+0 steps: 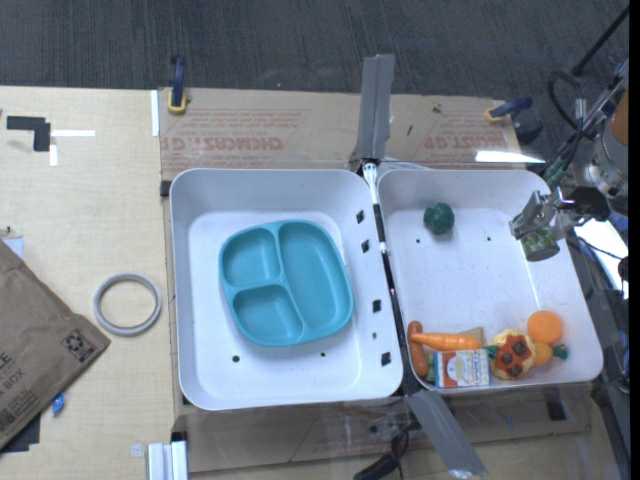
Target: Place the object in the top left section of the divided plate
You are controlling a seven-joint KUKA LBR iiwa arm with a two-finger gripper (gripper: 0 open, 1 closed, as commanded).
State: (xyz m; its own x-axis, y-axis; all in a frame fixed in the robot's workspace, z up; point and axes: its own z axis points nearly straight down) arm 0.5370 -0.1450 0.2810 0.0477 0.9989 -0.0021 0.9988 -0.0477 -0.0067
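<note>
- Gripper (541,230) sits over the right bin's (480,298) far-right edge, well clear of all the toys. Can't tell if it's open or closed, and nothing is visibly held.
- Likely target: dark green round object (438,218) alone near the right bin's back wall. Roughly ball-shaped, so no clear long axis or pointing direction.
- Other candidates are clustered at the front edge: carrot (443,340), juice carton (463,368), orange (545,326). The carrot's long axis runs left-right.
- Step in hand: reach and pick. Come straight down on the green object; it's isolated, so any approach angle works.
- Divided plate (287,283) is in the left bin (200,368), tilted; confirm the top left section before release.
</note>
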